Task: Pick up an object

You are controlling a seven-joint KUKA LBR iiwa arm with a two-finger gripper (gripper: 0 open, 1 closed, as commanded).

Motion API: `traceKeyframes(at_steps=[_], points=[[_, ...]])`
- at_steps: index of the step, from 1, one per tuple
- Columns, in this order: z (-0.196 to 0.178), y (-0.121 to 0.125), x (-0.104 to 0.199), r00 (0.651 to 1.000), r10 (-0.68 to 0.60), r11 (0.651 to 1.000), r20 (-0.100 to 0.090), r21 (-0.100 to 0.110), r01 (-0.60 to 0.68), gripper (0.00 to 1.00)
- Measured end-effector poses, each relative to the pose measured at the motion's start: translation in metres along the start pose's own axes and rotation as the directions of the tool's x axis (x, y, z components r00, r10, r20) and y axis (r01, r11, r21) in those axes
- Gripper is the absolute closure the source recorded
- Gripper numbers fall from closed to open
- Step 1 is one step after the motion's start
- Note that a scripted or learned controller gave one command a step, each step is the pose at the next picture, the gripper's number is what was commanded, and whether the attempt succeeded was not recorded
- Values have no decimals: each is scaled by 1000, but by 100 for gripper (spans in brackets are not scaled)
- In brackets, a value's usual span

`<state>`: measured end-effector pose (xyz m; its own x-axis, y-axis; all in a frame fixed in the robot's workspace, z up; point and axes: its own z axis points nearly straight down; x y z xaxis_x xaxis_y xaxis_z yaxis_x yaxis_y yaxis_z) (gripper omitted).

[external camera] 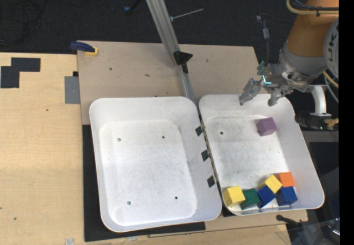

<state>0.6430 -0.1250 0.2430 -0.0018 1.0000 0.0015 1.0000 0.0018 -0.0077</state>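
Approach step. The gripper (pixel 263 94) hangs above the far edge of the right bin (pixel 310 172), its jaws spread wide with nothing between them. A purple block (pixel 266 126) lies alone near the bin's far right corner, just below the fingers. Coloured blocks (pixel 265 191) crowd the near edge. The next move likely calls for descending over the purple block, then closing.

Both bins are white with fine dark speckling: the left bin (pixel 146 163) and the right bin (pixel 243 150). In the right bin lie a purple block (pixel 266 126), two yellow blocks (pixel 234 194), a green block (pixel 250 198), blue blocks (pixel 286 196) and an orange block (pixel 286 178). The counter (pixel 38 144) is pale wood.
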Motion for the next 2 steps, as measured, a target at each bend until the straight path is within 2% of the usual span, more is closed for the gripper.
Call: traceKeyframes(at_steps=[1,2], points=[[-3,1,0,1000,-2,1000,1,-5,2,0],[43,7,2,1000,-3,1000,1,-1,3,0]])
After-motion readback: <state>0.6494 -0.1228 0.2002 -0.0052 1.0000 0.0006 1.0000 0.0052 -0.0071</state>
